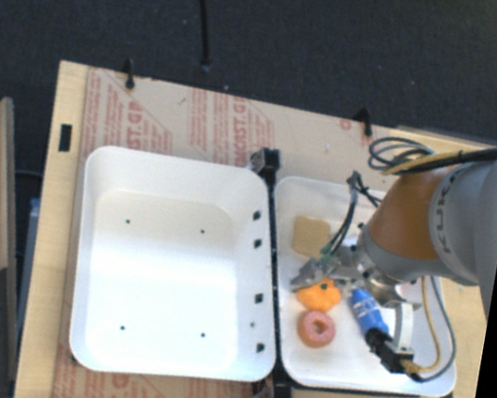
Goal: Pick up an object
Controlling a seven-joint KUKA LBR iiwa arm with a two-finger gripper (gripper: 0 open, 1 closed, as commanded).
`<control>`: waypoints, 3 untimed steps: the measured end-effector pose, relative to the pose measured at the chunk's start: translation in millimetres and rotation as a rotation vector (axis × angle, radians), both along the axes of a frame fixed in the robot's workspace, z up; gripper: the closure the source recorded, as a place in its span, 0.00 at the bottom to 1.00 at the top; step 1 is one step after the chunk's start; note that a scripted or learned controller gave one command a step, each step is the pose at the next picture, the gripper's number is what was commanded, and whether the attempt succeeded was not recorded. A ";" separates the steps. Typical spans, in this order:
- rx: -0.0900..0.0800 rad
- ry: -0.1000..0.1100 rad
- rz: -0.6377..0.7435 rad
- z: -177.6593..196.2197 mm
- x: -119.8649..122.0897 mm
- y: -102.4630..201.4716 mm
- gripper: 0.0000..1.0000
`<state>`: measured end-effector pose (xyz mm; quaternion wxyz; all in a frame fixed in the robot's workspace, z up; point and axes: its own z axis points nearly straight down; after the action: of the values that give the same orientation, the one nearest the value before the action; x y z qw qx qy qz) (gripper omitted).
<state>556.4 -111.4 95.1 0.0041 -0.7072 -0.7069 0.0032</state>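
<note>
gripper [316, 274] is sitting low in rh white bin [431, 380], touching rounded orange object [318, 296]; can't tell its state. risk: crowding w/ pink ring-shaped toy [316, 329] and blue bottle-like item [364, 310] could be nudging the orange one aside, causing a miss.

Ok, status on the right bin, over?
Gripper low in right bin, at orange object; grasp unconfirmed. Pink ring, tan block, blue item close around it.

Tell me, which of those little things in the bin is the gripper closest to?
The orange one. The gripper sits right at its upper edge, while the pink ring lies lower and the tan block higher.
</note>
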 end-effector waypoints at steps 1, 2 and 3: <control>-0.002 -0.012 -0.002 16.1 3.4 -1.3 1.00; 0.000 -0.020 0.006 110.1 -2.0 62.6 1.00; -0.001 -0.011 0.005 105.5 9.1 125.6 1.00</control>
<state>565.6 14.2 200.6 -0.0003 -0.7056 -0.7086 -0.0003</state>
